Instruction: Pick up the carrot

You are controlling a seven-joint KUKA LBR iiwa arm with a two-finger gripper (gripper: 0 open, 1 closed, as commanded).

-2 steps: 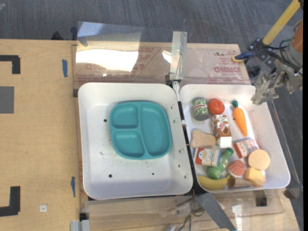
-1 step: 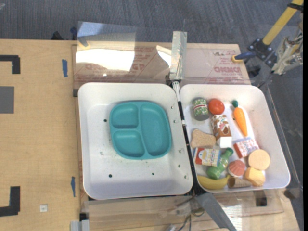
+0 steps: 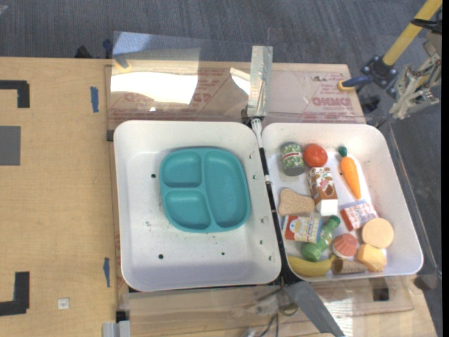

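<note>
The carrot (image 3: 350, 175), orange with a small green top, lies lengthwise in the right bin (image 3: 397, 188) near its far right side, its green end pointing away from me. A red tomato (image 3: 316, 154) sits just left of it. Nothing covers the carrot.
The right bin also holds a green can (image 3: 292, 158), a red-and-white carton (image 3: 323, 183), a bread slice (image 3: 295, 202), a banana (image 3: 309, 265) and several other toy foods. A teal divided plate (image 3: 205, 188) lies in the left bin (image 3: 133, 209). Yellow equipment (image 3: 414, 30) stands at the upper right.
</note>
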